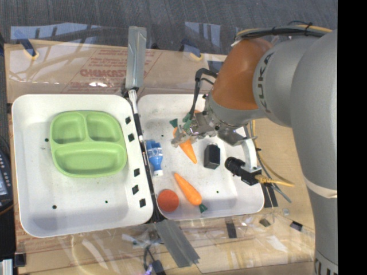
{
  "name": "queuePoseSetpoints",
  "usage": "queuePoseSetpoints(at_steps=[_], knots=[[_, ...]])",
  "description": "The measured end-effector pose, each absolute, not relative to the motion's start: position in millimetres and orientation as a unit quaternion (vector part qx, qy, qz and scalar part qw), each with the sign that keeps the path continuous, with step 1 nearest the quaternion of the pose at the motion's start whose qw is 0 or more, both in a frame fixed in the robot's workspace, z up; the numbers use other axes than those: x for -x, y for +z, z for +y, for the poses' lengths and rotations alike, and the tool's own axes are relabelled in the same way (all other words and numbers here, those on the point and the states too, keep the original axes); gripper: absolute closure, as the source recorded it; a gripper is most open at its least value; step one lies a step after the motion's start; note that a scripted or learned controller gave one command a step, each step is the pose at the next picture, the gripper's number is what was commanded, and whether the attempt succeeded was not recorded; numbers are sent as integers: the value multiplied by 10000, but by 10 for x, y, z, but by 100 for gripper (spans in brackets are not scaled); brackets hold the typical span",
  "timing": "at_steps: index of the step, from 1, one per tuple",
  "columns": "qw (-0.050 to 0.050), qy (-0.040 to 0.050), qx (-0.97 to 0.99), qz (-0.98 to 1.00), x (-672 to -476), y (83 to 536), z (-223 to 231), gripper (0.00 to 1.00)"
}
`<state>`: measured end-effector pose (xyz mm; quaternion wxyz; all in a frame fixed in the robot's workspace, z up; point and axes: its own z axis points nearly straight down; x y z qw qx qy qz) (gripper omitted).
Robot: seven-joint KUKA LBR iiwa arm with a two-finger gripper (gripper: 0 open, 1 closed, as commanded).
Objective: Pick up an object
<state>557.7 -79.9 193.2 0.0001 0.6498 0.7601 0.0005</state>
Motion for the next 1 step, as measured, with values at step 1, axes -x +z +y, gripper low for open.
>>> queuePoseSetpoints(at_steps=[1], knots=[[9, 3, -6272, 7788, -5397, 3000, -829, 100]])
